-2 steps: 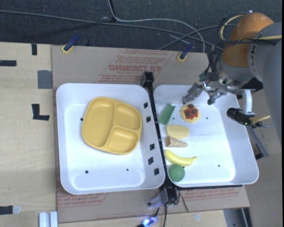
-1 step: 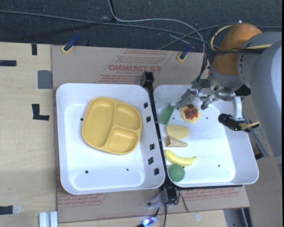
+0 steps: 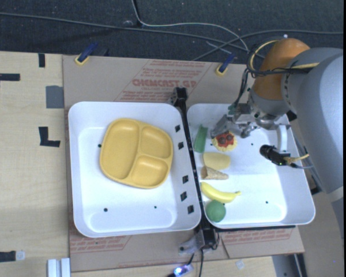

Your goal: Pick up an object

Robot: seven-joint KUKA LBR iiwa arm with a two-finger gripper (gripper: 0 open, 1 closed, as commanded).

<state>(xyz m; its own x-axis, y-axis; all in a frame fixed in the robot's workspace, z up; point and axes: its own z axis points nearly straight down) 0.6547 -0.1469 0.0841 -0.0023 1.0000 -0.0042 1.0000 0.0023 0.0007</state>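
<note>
The gripper [image 3: 233,126] hangs over the far left part of the right bin [image 3: 277,206], just above a small round pastry [image 3: 224,141], pale yellow with a red centre, which lies on the bin floor beside a green pepper-like piece [image 3: 200,138]. Whether the gripper is open or closed cannot be told from this angle; nothing is visibly held. Nearer lie a pale wedge [image 3: 216,161], a banana [image 3: 219,193] and a green ball [image 3: 216,212], and the left bin [image 3: 86,212] holds a yellow divided plate [image 3: 136,152].
</note>
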